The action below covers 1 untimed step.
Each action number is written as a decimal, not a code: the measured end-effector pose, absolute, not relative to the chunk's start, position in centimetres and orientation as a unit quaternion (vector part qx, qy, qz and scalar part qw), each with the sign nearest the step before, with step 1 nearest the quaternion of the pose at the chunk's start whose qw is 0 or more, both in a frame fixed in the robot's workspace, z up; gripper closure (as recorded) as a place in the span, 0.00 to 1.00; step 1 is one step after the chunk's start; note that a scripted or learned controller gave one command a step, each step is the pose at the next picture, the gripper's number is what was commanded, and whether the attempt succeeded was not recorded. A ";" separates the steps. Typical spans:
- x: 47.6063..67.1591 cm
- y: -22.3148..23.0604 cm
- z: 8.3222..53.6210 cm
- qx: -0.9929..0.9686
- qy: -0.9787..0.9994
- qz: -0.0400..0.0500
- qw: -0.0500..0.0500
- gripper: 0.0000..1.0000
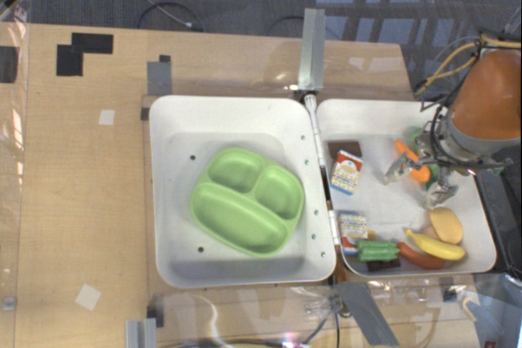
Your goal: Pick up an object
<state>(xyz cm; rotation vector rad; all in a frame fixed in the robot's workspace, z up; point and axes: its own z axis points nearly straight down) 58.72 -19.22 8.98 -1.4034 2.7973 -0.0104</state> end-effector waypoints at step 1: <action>60.8 -16.1 9.0 -0.476 0.880 -0.003 0.006 0.00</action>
